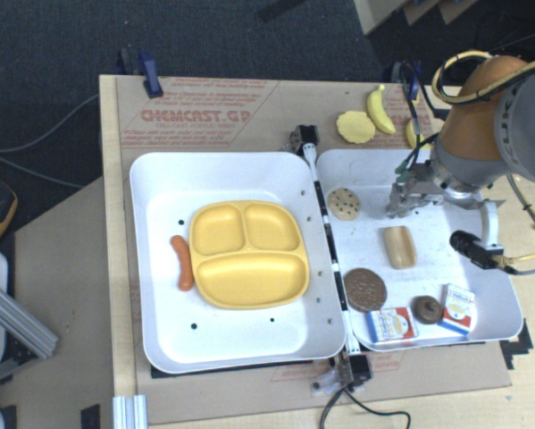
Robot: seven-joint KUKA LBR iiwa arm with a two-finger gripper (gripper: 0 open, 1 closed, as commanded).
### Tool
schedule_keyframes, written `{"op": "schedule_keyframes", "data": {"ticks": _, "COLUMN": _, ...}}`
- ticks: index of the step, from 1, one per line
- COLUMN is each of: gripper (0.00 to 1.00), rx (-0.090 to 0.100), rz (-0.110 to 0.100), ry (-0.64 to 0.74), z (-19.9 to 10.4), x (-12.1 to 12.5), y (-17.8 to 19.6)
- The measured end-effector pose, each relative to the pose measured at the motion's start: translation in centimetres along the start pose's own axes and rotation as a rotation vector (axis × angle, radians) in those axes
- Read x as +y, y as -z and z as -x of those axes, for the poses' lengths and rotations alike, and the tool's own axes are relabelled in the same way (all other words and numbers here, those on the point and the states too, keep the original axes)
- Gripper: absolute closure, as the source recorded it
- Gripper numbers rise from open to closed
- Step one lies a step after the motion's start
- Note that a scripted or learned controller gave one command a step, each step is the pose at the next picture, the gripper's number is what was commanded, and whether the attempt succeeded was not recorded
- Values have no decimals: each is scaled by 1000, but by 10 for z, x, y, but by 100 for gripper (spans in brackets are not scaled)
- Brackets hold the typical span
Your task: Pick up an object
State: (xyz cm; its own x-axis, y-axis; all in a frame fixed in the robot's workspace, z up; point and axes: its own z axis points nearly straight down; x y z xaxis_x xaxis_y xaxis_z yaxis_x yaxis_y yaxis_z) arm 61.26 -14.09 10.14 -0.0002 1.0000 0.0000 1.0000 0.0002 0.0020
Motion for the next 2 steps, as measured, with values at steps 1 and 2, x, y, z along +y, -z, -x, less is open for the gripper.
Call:
{"op": "schedule_keyframes", "data": {"ticks": 1, "gripper": 0, "rx": 0, "rz": -1, "ry": 0, "z": 0, "x": 0, "y": -1}}
{"op": "schedule_keyframes", "data": {"ticks": 2, "gripper": 0, "rx": 1, "rz": -8, "ry": -3, "z": 19, "x": -42, "y": -17}}
